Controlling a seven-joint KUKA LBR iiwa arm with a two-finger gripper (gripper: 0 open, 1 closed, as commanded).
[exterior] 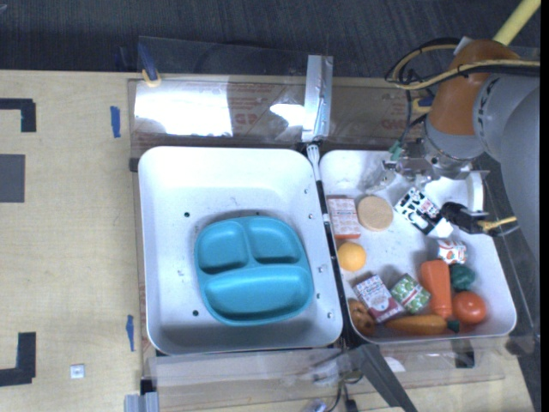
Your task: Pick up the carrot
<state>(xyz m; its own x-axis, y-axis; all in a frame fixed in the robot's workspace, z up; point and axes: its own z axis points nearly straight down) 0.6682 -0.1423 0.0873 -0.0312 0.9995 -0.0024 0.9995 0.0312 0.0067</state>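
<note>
Wooden worktop (69, 230), two white bins, arm over the right one.
Carrot (437, 287) lies upright at right bin's (506, 316) near edge, touching tomato (469, 308) and green-topped packet (410, 296). Tool (426, 206) hovers near the bin's far side, well apart from carrot; its state cannot be told. Risk: crowded neighbours may block the descent or get grabbed instead.

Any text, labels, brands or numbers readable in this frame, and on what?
None can be read.
Red box: print too small.
Green packet: print blurred.
Pale carton: label blurred.
Black-and-white pack: markings illegible.
Cardboard strip behind the bins: faint reddish print, unreadable.
</note>
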